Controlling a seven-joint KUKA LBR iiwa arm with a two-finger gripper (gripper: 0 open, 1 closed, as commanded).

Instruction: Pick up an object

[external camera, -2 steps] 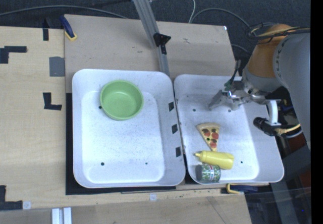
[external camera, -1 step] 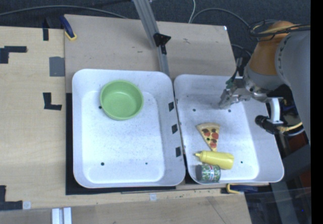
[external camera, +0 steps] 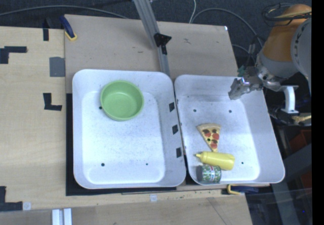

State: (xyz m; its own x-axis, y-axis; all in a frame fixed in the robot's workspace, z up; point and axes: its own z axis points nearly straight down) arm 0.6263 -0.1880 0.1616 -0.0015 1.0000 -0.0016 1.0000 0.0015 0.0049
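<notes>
On the bench sit two white bins side by side, the left bin [external camera: 86,168] and the right bin [external camera: 258,133]. The left one holds one green bowl [external camera: 121,100] near its far left corner. The right one holds three small things bunched toward its near edge: one yellow bottle [external camera: 216,159] lying on its side, one pizza slice [external camera: 210,136] just beyond it, and one green can [external camera: 209,174] touching the bottle's near side. One arm [external camera: 286,46] reaches in from the right, and its gripper [external camera: 237,88] hangs over the far right corner of the right bin, well apart from all three things, with nothing seen between its tips; how far it is open cannot be told.
</notes>
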